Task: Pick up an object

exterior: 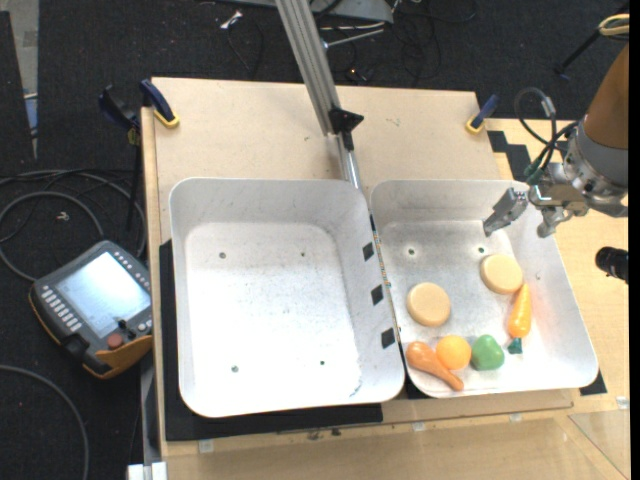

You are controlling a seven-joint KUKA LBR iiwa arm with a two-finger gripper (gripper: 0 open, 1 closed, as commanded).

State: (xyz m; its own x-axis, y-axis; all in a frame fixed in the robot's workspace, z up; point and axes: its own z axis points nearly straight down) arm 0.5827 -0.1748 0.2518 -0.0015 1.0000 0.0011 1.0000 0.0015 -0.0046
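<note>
We see the pincer (527,214) hanging over the far right part of the right bin (440,208), its two fingers (503,211) spread apart with nothing between them; above it the grey arm (605,158) rises toward the right edge of the view, its orange band (612,98) higher up.

Just below the pincer, toward the near side, lies a pale round disc (501,273); touching that disc's lower right edge is a carrot (519,313), standing almost lengthwise along the bin's right wall; further to the left of the pincer and nearer to us lies a second pale disc (429,304), apart from the first.

Well below the pincer, along the bin's near wall, we find a row of three pieces close together: a green pepper (487,352), an orange ball (453,351) just beside it, and an orange root-shaped piece (432,364) lying slantwise under the ball.

Far to the pincer's left sits the left bin (200,203), its right rim overlapping the right bin's left rim; behind both, a grey metal pole (310,53) slants up and away; beyond the left bin, on the dark floor, rests a hand controller (92,308) with a lit screen.
</note>
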